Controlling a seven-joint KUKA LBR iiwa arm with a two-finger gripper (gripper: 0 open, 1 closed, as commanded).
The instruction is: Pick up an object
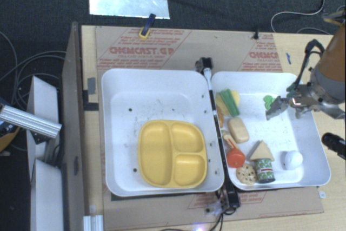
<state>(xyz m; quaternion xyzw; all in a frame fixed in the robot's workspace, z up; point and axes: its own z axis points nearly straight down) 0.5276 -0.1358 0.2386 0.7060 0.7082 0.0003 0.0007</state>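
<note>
Here the gripper [275, 106] hung over the upper right of the right bin [313, 170], just beside a small green piece [267, 99]; whether it was parted or closed I could not tell, and nothing showed in its hold. Along that bin's left side lay a green-and-yellow corn cob [229, 100], a tan bread roll [238, 130] and a red piece [235, 158], with a cookie [246, 173], a small can [264, 170] and a white ball [292, 159] toward the front, while a yellow divided plate [173, 153] sat in the left bin [124, 94].

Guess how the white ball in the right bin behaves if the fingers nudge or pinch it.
The white ball looks round and smooth, so it would probably roll away when nudged. It sits on open floor of the right bin, near the front right wall, so it may stop there. A pinch off its middle could squirt it out.
</note>
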